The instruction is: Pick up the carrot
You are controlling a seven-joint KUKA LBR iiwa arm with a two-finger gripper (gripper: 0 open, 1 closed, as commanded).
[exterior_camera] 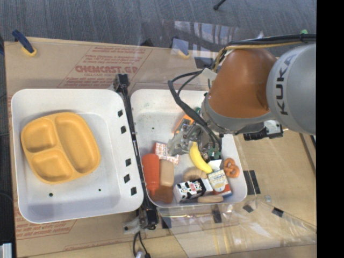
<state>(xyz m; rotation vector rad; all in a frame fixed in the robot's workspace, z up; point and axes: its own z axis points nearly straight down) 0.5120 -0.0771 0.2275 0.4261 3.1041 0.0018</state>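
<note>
The two shallow white plastic bins (110, 98) look smooth and faintly glossy; the yellow compartment tray (59, 146) is matt plastic; brown printed cardboard (70, 63) covers the table.

Orange carrot (185, 121), right bin, mostly hidden

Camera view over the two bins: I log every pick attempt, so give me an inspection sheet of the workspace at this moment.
Surface: cardboard-covered bench bearing two shallow white bins, left bin and right bin.
Job's things: small orange carrot in the right bin, at the gripper's upper edge, partly hidden; grasp not confirmed.
Clutter: yellow three-compartment plastic tray in the left bin; in the right bin a yellow banana, red cylinder, tan block, brown pretzel, black-and-white carton.
Grippers: metal two-finger gripper low inside the right bin; finger state unclear.
Cables: black cables looping off the wrist.
Surroundings: grey carpet; blue clamp at the bench corner.
</note>
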